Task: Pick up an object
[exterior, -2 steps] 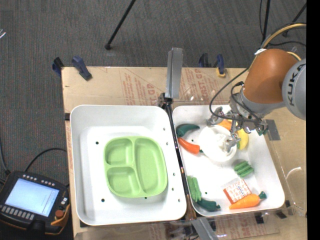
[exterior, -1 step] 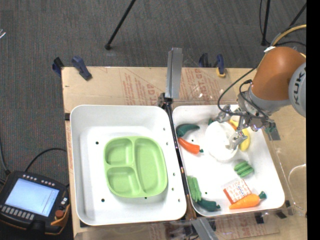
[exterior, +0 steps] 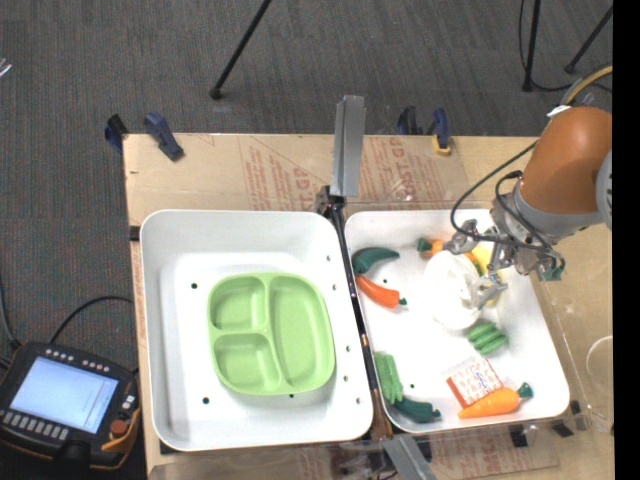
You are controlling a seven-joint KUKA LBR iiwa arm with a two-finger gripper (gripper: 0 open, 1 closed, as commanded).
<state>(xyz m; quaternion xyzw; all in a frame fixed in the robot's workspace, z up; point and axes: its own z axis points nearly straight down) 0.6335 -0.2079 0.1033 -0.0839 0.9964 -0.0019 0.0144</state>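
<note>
Nearest my view sat a teach pendant (exterior: 62, 398) with a lit screen at the lower left, off the tabletop (exterior: 240, 173). From there I read across, left to right. I counted two white bins. One left bin (exterior: 160, 268) held a single green divided plate (exterior: 270, 332) with three compartments, lying flat near the middle; bare white floor ran all round it, widest along the left wall and the top.

One right bin (exterior: 552, 363) sat just beside it, their inner rims close along a dark seam. I counted two orange carrots: one (exterior: 380, 292) near the left wall below a dark green curved piece (exterior: 373, 259), the other (exterior: 492, 401) at the bottom edge, touching a small red-and-white packet (exterior: 472, 378). Two more dark green pieces (exterior: 404, 393) lay at the lower left corner, and one green ridged piece (exterior: 487, 338) lay right of centre. A white rounded object (exterior: 450, 286) sat mid-bin, with open floor left of it.

My gripper (exterior: 497, 265) hung just above that white object's right edge. I could not tell how far its fingers stood apart, nor whether they had hold of anything.
</note>
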